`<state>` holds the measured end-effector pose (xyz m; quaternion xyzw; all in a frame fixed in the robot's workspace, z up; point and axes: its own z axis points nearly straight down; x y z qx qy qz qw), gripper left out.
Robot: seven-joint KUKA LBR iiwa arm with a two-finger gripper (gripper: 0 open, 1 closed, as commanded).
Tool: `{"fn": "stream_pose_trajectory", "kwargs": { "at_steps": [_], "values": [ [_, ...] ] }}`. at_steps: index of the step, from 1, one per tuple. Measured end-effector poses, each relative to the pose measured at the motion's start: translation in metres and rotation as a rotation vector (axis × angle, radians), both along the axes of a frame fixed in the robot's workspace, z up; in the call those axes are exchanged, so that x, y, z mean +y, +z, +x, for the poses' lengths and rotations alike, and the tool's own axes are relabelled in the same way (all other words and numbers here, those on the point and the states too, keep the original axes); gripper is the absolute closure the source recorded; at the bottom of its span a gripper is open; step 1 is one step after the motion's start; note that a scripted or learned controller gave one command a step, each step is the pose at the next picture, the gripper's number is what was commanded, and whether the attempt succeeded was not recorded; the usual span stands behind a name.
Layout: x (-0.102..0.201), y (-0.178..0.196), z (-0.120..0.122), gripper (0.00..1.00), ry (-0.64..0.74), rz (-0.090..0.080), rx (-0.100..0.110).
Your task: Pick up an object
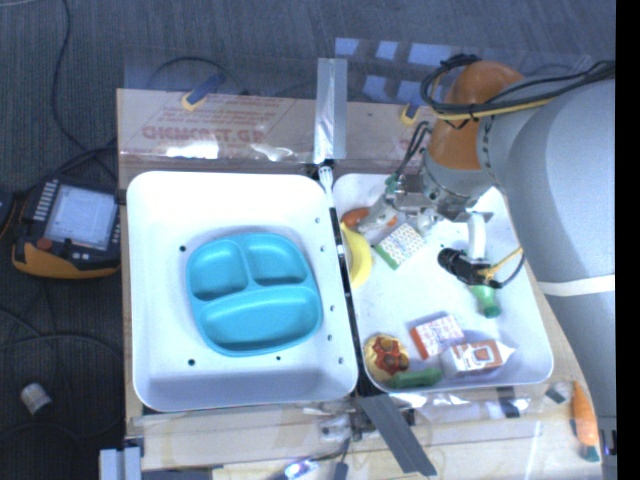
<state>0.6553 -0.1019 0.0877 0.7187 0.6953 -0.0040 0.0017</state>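
Bench: two shallow white bins side by side on a brown cardboard sheet [230,128], which sat on dark grey carpet [200,18]. Loose cables ran over the carpet at upper left. A handheld pendant with a lit screen [72,223] lay on the floor left of the bench.

Left bin [160,208]: held one blue divided plate [255,290], roughly centred.

Right bin [430,293]: arm entered from the right, orange band visible above the wrist. Gripper [398,211] was low in the bin's far left corner, directly over a small green-and-white patterned box [400,244]. How wide the gripper stood could not be made out, nor whether it had the box.

A yellow banana-shaped piece [356,256] lay against the wall shared with the left bin, with a small orange item [355,216] just beyond it. A green item [488,300] was near the right wall. Along the near edge were a round dish of toy food [386,352], a green pod [418,376] and two small red-and-white boxes [455,343], all close together.
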Motion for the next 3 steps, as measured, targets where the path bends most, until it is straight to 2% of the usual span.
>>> {"fn": "stream_pose_trajectory", "kwargs": {
  "at_steps": [1, 2, 3],
  "values": [
    [0.001, 0.011, 0.002, 1.0, 0.0, 0.001, -0.006],
    [0.031, 0.095, -0.105, 1.0, 0.064, 0.008, 0.0],
    [-0.012, 0.099, -0.107, 1.0, 0.066, 0.009, 0.0]
  ]
}}
